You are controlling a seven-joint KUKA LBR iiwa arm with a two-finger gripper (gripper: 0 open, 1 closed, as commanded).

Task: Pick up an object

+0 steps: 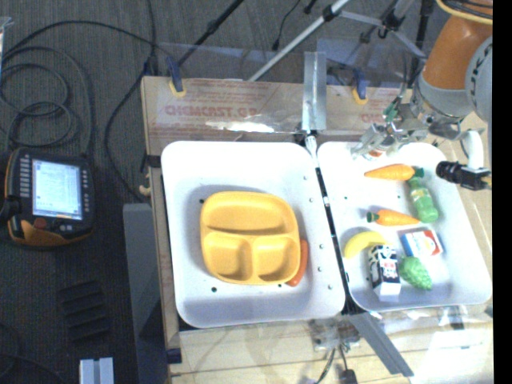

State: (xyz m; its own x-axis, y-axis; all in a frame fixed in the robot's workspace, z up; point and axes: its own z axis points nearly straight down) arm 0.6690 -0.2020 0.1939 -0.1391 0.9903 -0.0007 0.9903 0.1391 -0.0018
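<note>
lying flat | carrot [390,171] | long axis left-right | leafy end right

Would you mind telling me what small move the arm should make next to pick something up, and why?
Probably a short move toward the upper carrot and then down over it. The gripper sits at the far edge of the right bin, just above that carrot, with nothing seen in it. The carrot lies apart from the green bottle, so it looks like the nearest uncrowded target.
</note>
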